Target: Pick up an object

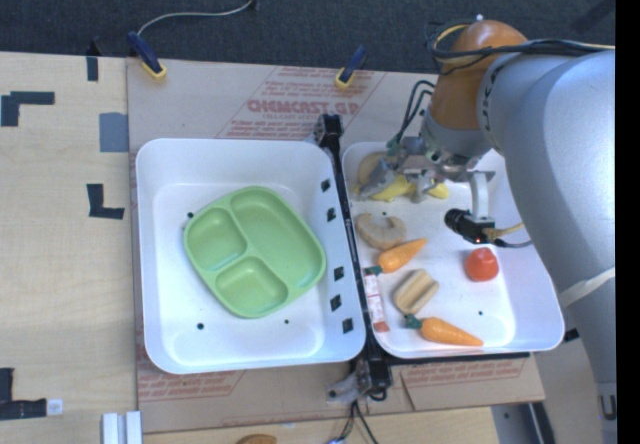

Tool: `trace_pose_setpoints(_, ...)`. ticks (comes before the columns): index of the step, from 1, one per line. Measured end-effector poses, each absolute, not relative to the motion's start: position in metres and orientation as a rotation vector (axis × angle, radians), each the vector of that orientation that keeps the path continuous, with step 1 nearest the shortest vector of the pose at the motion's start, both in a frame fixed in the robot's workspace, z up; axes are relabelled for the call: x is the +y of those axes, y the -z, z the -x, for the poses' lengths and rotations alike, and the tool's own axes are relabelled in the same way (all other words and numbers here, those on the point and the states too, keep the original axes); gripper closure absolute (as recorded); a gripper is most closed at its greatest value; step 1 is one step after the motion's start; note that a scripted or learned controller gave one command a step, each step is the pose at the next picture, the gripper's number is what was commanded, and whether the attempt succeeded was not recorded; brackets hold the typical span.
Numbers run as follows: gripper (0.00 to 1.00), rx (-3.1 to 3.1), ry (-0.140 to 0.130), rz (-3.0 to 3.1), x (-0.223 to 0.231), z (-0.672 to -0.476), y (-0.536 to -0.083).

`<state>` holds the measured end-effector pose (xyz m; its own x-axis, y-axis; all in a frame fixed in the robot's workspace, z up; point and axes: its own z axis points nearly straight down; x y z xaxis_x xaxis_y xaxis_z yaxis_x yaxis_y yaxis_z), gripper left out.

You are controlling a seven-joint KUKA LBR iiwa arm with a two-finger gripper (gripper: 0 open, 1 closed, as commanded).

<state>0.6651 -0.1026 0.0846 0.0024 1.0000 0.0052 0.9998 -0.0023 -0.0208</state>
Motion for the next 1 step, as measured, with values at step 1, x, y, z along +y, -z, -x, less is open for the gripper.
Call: trace_pose_setpoints(1, 0.00, -2.207, -0.021, 2.215, -0.1007, -0.6649, -0.0843)
